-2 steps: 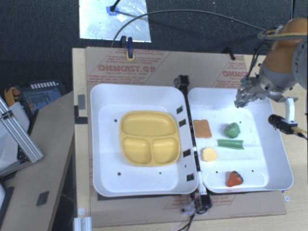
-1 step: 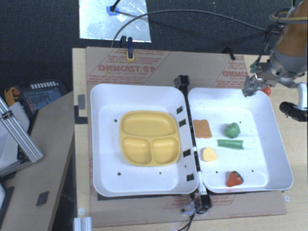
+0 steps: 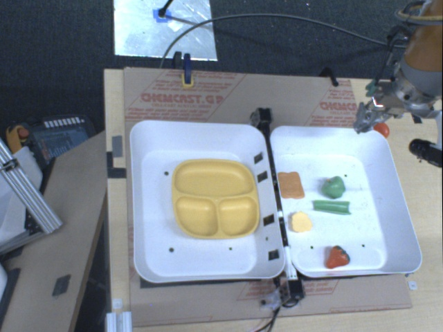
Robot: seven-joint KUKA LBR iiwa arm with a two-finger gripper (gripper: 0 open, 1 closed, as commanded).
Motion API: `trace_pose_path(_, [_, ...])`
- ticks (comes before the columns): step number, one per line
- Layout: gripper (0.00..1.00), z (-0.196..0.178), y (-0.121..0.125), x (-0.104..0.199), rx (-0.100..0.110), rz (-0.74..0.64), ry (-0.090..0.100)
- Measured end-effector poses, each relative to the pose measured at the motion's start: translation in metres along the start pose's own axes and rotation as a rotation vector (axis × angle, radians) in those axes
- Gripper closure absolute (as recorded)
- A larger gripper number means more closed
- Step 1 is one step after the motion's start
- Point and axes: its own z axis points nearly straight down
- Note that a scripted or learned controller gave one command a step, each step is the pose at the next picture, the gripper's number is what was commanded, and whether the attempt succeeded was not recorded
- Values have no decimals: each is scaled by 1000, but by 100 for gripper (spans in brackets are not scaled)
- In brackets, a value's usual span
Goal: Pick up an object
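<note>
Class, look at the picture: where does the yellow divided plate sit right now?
The yellow divided plate lies in the middle of the left white bin, across the central divider from the orange slab and the pale yellow piece in the right bin.

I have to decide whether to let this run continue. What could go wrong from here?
The hand hangs at the right bin's far rim with something orange at its tip; if that grip is poor, it may fall outside the bin. The green items lie close together, so a pick could snag both.

yellow tray (image 3: 211, 206) | white bins (image 3: 149, 158) | green pepper (image 3: 333, 186) | red strawberry (image 3: 338, 256)
</note>
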Motion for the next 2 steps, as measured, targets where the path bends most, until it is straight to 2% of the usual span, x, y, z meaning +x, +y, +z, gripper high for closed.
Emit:
trace_pose_path(1, [100, 13, -15, 49, 5, -3, 3])
trace_pose_path(2, [100, 4, -34, 103, 4, -3, 3])
